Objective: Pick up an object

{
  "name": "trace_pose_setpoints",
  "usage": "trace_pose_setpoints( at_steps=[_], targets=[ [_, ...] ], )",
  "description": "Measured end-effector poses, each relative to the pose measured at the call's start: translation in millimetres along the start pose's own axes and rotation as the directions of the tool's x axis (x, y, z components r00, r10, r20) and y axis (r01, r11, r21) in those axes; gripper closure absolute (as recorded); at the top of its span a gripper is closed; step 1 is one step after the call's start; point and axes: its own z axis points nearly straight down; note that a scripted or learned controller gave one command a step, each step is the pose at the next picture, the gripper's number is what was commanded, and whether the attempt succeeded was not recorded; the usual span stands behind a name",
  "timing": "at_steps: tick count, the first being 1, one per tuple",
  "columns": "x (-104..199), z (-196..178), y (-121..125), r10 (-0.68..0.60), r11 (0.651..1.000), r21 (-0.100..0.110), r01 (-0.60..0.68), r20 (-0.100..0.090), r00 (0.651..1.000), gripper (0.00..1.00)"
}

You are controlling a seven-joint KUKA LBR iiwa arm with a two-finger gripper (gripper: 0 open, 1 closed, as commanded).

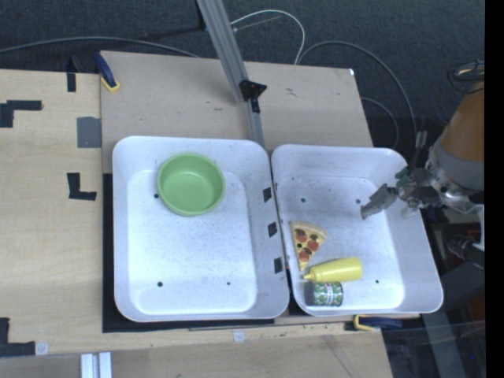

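Over the right bin's (409, 290) upper right side hangs the tool (383, 199), whether spread or closed I cannot tell, with nothing visibly gripped. A pizza slice (306, 242), yellow bottle (334, 271) and green can (324, 294) lie along its lower left; a green bowl (190, 184) sits in the left bin (134, 290).

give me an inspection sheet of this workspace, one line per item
surface: wooden bench bearing a left white bin and a right white bin side by side
job's things: green bowl in the left bin; pizza slice, yellow bottle and small green can in the right bin
clutter: nothing seen
grippers: claw over the right bin's right side, holding nothing that I can see
cables: thin cables looping behind the bench
surroundings: dark floor; slanted metal pole
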Motion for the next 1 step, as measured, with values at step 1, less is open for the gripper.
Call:
trace_pose_setpoints(
  at_steps=[1],
  targets=[
    [-0.1, 0.0, 0.0, 0.0, 1.0, 0.0, 0.0, 0.0, 1.0, 0.0]
  ],
)
